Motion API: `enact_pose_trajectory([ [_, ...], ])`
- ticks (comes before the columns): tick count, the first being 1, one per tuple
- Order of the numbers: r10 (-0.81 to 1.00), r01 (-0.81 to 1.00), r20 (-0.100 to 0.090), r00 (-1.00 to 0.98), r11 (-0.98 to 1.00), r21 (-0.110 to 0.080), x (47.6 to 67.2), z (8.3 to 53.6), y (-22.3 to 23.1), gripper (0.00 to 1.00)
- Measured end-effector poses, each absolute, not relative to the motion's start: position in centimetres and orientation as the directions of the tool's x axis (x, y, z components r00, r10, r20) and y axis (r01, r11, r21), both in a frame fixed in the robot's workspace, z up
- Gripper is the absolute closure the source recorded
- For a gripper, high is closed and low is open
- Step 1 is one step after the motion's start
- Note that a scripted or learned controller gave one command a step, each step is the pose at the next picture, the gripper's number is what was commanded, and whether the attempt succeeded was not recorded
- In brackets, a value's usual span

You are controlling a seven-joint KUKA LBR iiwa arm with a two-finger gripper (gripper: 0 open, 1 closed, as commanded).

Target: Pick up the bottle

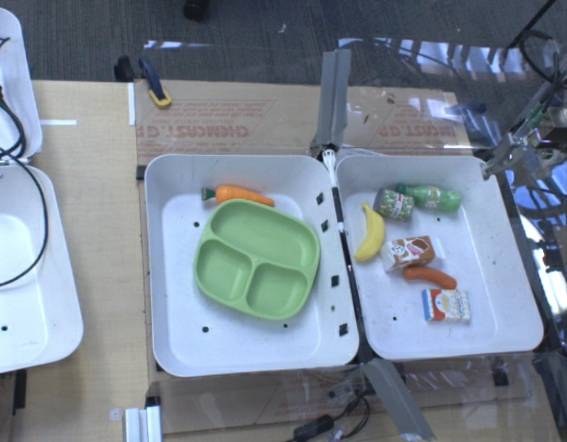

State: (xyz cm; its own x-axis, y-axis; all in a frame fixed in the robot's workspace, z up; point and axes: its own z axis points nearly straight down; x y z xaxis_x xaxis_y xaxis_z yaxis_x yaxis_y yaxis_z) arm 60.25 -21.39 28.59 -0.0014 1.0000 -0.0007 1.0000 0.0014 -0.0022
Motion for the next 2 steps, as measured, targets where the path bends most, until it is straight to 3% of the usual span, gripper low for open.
enact_pose_trajectory([
  [1, 1.0, 1.0, -0.001, -0.001, 0.001, -0.002, 60.3, 28.6, -21.4, 0.0],
  [2, 0.995, 0.995, -0.002, 0.098, -0.098, 0.0, 65.3, 15.2, -22.0, 0.0],
])
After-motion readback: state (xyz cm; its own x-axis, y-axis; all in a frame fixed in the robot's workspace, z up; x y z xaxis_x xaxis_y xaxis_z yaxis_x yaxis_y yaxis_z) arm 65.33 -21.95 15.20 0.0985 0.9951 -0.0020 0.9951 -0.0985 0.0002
